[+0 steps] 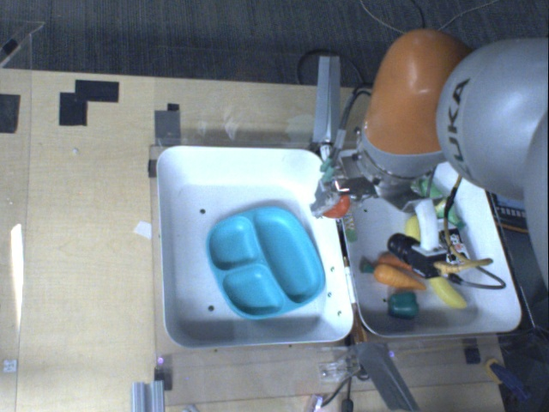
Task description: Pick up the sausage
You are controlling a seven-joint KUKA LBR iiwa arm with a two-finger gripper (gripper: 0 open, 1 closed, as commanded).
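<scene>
You see gripper (330, 197) low over seam between two bins, at left bin's (180, 230) right rim near its far corner. Small red-orange piece (340, 204) sits at fingertips — could be sausage, too small to confirm. Grasp state: cannot tell. Blue divided tray (266, 260) lies mid left bin, compartments bare. Right bin (506, 316) holds carrot (396, 275), banana (446, 292), green block (402, 305) toward its near edge. Judge progress yourself — pick unconfirmed, lift left.
</scene>
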